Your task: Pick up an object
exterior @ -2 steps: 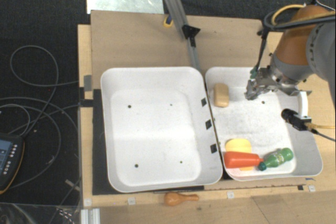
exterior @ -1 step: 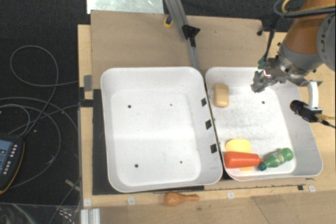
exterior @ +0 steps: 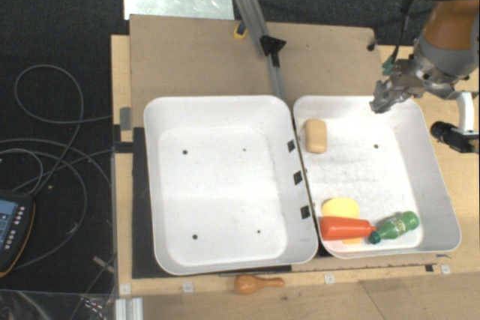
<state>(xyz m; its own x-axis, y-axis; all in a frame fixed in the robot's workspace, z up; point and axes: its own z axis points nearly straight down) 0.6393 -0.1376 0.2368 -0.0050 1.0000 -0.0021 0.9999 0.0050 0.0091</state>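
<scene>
Nearest, a tan wooden piece (exterior: 258,282) lies on the bench (exterior: 330,56); end effector (exterior: 381,103) grip state unreadable.

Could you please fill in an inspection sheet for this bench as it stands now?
Surface: brown bench bearing a left bin and a right bin side by side.
Job's things: in the right bin, a tan block near the far left corner; a yellow piece, an orange carrot-like toy and a green bottle bunched at the near edge.
Clutter: a brown pear-shaped toy on the bench in front of the bins.
Grippers: gripper over the right bin's far right corner, holding nothing visible.
Cables: loops on the dark floor at left.
Surroundings: handheld pendant at left; slanted metal pole.
</scene>
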